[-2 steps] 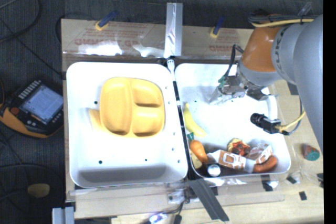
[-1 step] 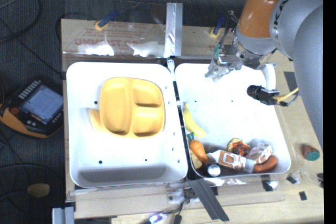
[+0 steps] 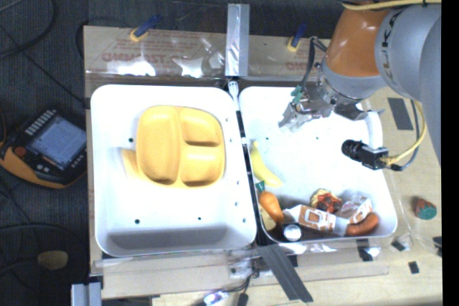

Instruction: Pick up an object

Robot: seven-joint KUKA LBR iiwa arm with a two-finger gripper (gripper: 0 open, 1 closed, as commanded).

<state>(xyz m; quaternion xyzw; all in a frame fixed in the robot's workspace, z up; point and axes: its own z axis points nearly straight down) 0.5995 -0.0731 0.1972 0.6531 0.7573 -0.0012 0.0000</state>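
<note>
Gripper (image 3: 295, 115) is hanging over the upper part of the right bin (image 3: 324, 148), and I cannot tell if it is open or closed. Small objects, among them a carrot (image 3: 271, 206), a sausage (image 3: 362, 225) and a banana (image 3: 260, 167), are lying along the bin's lower and left edges. A yellow divided tray (image 3: 179, 145) is sitting in the left bin (image 3: 115, 218).

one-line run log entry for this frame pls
phase: hovering | gripper: over upper part of right bin, nothing between fingers | toy food pile: at bin's near edge | yellow divided tray: left bin
</note>
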